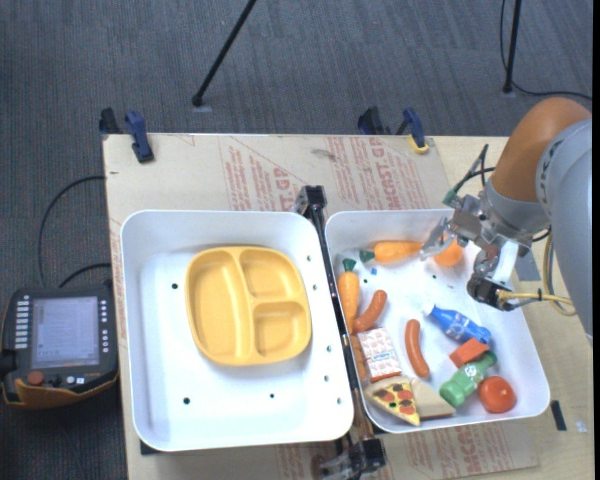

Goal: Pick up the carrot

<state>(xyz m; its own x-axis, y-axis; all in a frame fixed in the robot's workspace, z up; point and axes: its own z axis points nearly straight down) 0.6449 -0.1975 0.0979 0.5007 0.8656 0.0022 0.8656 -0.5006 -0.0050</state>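
We see dark grey carpet floor (70, 48) around bench. We note two thin black stand legs (230, 40) crossing carpet at top, one slanting at centre, one near right. Bench top is pale board (250, 168) with red print, held by blue clamps (138, 133) along far edge. Teach pendant (58, 343) with grey screen lies on floor at left, black cable (80, 193) looping beside it
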